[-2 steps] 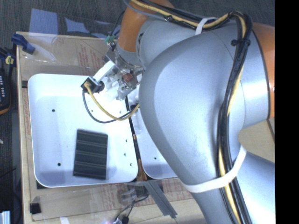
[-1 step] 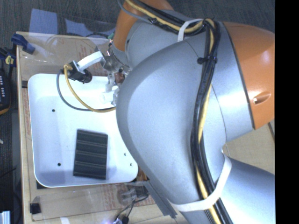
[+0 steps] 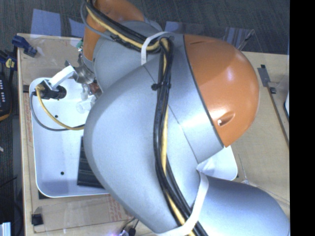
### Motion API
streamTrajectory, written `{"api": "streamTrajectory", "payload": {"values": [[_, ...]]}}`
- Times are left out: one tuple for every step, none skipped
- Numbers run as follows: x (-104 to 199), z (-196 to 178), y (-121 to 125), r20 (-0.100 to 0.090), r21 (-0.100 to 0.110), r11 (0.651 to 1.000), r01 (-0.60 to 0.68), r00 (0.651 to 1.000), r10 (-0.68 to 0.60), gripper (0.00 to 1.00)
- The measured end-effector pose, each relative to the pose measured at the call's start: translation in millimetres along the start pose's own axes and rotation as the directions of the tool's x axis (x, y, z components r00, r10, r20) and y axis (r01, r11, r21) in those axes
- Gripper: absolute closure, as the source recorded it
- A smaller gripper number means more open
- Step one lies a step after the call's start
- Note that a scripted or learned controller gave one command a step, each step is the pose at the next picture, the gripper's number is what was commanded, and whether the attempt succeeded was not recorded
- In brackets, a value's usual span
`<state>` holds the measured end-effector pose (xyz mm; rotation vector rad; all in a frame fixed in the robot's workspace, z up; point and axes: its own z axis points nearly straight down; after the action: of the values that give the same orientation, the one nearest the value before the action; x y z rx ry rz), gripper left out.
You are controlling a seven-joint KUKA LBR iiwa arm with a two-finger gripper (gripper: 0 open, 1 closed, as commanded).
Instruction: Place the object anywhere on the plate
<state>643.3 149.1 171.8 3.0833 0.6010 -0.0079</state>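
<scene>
the arm (image 3: pixel 147 146) reaches in from the right and bends across most of the desk (image 3: pixel 268 90), its grey shell close under the camera. its orange band (image 3: pixel 221 87) sits at upper right, and a second orange part lies at the top. a black cable bundle (image 3: pixel 160 107) with a yellow strand runs along the arm, tied down by a white strap (image 3: pixel 149 44) near the top.

the gripper (image 3: pixel 87 96) hangs over the upper right part of the left bin (image 3: pixel 51 154), just beside the arm's grey curve. it looks pale and partly see-through against the white bin floor, and whether it is open or closed i cannot tell, nor whether it holds anything. a white bracket (image 3: pixel 63 76) with a black end juts from the wrist toward the left. from it a yellow cable (image 3: pixel 45 118) loops down over the bin floor and back toward the arm.

lower in the same bin lies a dark flat slab (image 3: pixel 87 170) with ribs, its right side hidden under the arm (it may or may not be the plate). where the object lies i cannot tell, as the arm covers the middle of the desk. a white corner (image 3: pixel 222 167) pokes out under the orange band, perhaps the other bin.
</scene>
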Motion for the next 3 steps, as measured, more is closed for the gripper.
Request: {"api": "streamTrajectory", "payload": {"values": [[-25,-105,36,-0.002,0.003,0.970,0.244,0.970,-0.244,1.00],[3,25,-19,0.001,0.000,1.000,-0.004,1.000,0.004,1.00],[-28,-19,51,-0.001,-0.002,0.997,-0.081,0.997,0.081,1.00]]}}
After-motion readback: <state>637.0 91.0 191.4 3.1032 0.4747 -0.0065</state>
